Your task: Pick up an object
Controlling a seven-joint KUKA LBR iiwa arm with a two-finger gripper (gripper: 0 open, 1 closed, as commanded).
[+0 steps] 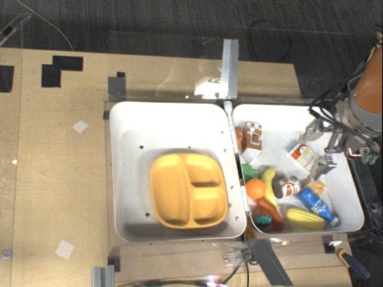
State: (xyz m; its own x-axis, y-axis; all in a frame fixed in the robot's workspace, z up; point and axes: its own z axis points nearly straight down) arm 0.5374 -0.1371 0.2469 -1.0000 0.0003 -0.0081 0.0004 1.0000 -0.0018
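My gripper (319, 149) hangs over the right part of the right bin (353, 217), its two fingers spread open with nothing between them. A small white and orange packet (303, 155) lies just left of the fingertips. Below it lie a blue bottle (315, 203), a small can (288, 188) and a yellow corn cob (305, 218). Along the bin's left side are a brown and white carton (253, 136), a green item (250, 173), a banana (267, 180), an orange (255, 189) and a red item (264, 211).
A yellow divided plate (188, 190) lies in the left bin (128, 136). A metal post (230, 64) stands behind the wall between the bins. Cables run beside the arm (368, 91) at the right edge.
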